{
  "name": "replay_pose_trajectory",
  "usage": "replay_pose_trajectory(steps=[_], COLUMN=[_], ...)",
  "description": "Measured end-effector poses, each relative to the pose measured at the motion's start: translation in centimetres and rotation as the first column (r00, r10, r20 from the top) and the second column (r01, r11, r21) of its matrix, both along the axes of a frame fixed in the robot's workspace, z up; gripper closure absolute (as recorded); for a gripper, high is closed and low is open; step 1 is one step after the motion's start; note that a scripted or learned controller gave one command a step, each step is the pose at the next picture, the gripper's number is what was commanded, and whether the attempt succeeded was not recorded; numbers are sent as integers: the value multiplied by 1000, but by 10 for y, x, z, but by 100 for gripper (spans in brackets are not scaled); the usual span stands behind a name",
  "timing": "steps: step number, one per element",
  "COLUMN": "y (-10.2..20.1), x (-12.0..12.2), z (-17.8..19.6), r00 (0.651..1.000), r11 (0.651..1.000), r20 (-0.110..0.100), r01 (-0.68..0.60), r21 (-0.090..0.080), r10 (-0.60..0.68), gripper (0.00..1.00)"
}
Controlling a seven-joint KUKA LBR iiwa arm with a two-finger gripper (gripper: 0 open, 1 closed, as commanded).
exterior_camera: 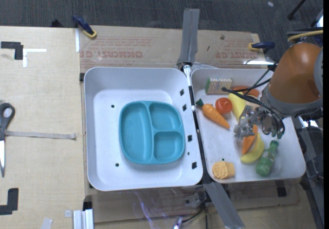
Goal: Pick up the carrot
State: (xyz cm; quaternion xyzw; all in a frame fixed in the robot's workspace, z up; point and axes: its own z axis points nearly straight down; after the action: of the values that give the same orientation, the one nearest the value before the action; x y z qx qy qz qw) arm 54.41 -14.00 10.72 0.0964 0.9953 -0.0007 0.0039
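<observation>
While the carrot point(214, 115) lies untouched, we hover.
Our gripper point(247, 124) hangs over the right bin point(218, 145) (beside a banana point(253, 153)); finger state we cannot tell.

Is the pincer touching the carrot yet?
Apart. The camera view shows bare white bin floor between the carrot, lying near the right bin's left wall, and the pincer, which sits further right over the banana.

Grey arm point(288, 100), orange band, metal tool point(249, 122)
</observation>
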Motion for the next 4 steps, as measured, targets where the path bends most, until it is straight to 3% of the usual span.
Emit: replay_pose_trajectory(steps=[1, 2, 3, 4], y=[80, 79, 39, 32], x=[36, 36, 23, -35], z=[86, 86, -14, -14], r00=[997, 997, 1000, 1000], r11=[997, 997, 1000, 1000], r20=[-1, -2, -3, -4], r01=[-73, -72, 19, 18], r21=[2, 1, 2, 2], r10=[73, 72, -19, -18], gripper=[100, 0, 0, 0])
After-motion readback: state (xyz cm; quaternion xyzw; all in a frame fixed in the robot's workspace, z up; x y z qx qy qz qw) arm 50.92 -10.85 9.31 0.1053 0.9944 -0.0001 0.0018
